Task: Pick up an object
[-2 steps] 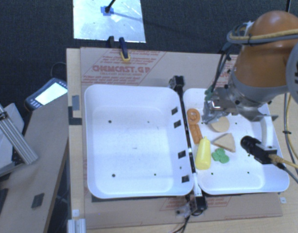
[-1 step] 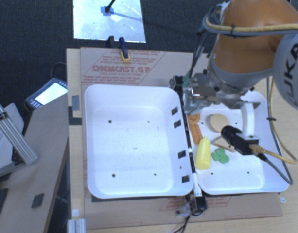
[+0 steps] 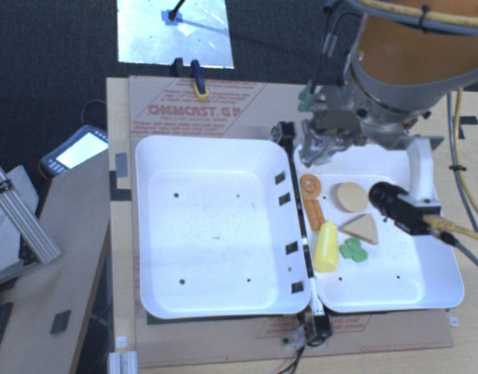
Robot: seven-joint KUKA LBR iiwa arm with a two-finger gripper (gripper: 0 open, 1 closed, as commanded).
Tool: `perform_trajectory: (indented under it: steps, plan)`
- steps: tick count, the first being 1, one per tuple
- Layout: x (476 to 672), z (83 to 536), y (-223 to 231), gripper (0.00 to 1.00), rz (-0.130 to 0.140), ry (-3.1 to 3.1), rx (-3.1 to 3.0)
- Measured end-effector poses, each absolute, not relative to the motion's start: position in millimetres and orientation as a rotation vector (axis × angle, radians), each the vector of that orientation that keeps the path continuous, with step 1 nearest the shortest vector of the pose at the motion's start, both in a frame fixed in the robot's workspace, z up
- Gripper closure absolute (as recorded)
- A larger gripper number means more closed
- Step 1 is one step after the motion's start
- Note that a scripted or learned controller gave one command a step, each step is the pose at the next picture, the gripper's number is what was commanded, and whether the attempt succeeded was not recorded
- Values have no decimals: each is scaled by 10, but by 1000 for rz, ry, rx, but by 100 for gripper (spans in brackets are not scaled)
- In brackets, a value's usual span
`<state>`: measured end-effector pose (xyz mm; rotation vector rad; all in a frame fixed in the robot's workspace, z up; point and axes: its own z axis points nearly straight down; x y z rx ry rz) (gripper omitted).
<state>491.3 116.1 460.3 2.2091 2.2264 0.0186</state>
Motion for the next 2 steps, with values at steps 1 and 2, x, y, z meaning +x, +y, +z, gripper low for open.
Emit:
perform_trajectory:
  steps: [1, 2]
  plan:
    - [4959, 4650, 1890, 100, 7, 2234, 2210]
    - [5323, 5396, 2171, 100, 17, 2226, 2211]
